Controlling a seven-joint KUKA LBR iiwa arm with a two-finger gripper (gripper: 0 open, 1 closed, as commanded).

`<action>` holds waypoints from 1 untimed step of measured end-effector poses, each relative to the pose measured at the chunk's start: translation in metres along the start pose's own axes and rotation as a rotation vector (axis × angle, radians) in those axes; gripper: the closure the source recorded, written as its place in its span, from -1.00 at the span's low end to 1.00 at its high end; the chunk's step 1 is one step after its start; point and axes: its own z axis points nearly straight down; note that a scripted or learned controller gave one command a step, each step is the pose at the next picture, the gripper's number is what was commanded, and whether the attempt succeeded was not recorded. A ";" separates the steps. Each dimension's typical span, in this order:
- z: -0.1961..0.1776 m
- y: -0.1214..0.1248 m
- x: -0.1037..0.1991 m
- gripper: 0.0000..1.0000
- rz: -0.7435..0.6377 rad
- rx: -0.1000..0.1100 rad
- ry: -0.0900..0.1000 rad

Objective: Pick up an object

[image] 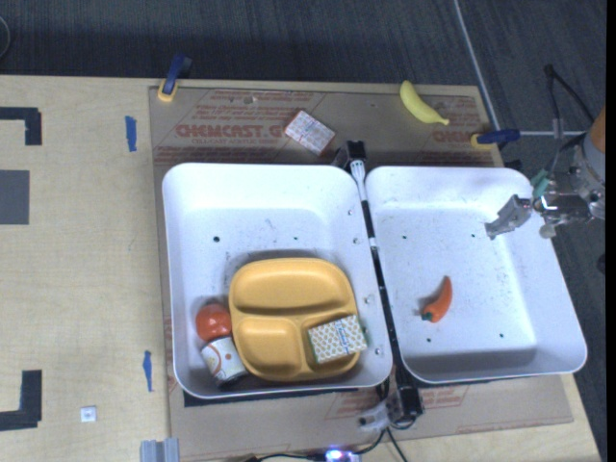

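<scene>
An orange pepper with a green stem [437,300] lies in the right bin [539,349], near its middle. The left bin [192,200] holds a yellow divided tray [279,301] with a small checkered packet [336,339] resting on its front right section. A red-orange ball [213,320] and a white and orange cup-like object [222,358] sit against the tray's left side. My gripper [520,215] hangs over the right bin's far right part, above and to the right of the pepper and apart from it. Nothing shows in its grasp.
Both bins rest on a cardboard sheet [241,123]. On it, behind the bins, lie a yellow banana [422,104] and a small patterned packet [308,131]. Blue clamps [174,72] grip the sheet's back edge. A thin pole [472,46] slants across the upper right.
</scene>
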 end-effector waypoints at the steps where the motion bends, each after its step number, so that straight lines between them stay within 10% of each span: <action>1: 0.113 -0.019 0.009 -1.00 0.001 0.000 0.000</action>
